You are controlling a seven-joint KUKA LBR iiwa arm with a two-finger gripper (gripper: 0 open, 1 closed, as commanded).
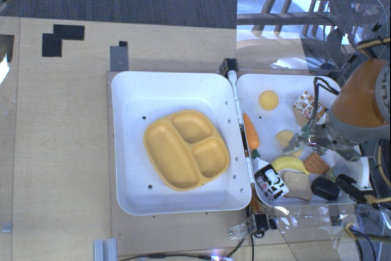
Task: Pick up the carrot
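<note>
The carrot [250,131] is a slim orange piece with a green tip at its near end. It lies lengthwise against the left wall of the right bin [287,84]. My gripper [306,140] hangs over the right half of that bin, well to the right of the carrot and apart from it. It hovers among a pale yellow chunk [284,138], a banana [289,163] and a brown waffle-like piece [316,163]. Nothing shows held in it.
The right bin also holds a round yellow item [268,99], a checkered packet [307,106], a slice of bread [296,184] and a black-and-white item [270,182]. In the left bin [131,131] sits a yellow divided plate [185,148].
</note>
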